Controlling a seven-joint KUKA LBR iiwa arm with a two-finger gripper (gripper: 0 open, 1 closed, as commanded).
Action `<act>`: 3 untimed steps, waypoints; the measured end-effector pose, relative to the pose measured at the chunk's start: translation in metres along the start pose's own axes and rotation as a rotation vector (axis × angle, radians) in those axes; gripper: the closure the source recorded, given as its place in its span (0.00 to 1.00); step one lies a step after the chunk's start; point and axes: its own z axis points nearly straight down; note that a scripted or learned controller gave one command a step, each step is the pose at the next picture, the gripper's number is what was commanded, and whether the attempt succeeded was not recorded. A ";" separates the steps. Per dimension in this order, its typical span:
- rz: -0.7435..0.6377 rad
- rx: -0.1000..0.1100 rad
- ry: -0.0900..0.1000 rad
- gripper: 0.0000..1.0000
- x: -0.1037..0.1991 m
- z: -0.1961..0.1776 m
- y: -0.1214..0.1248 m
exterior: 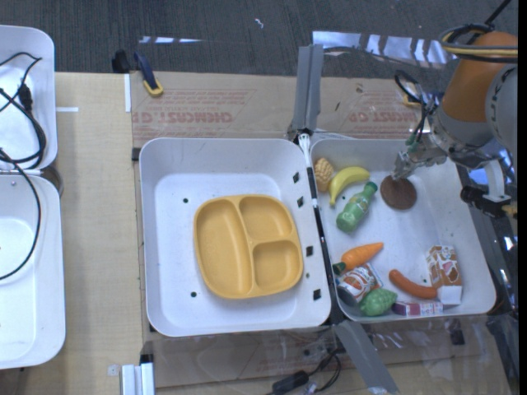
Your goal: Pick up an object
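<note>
The gripper (404, 171) is low in the far part of the right bin (473, 245), just above a brown disc (398, 194) and maybe touching it, but I cannot tell how its claw stands. Left of the disc lie a banana (347, 179), a corn piece (324, 170) and a green bottle (356, 207); nearer are a carrot (362, 255), a sausage (412, 285), a small carton (443, 266) and a green vegetable (377, 303). In the left bin (160, 245) rests a yellow tray (247, 243) with three compartments.
</note>
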 end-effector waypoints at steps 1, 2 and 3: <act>0.000 0.000 0.000 0.00 0.000 0.000 0.000; 0.001 0.009 0.008 0.00 0.015 -0.133 -0.048; -0.134 0.002 0.006 0.00 0.029 0.009 -0.039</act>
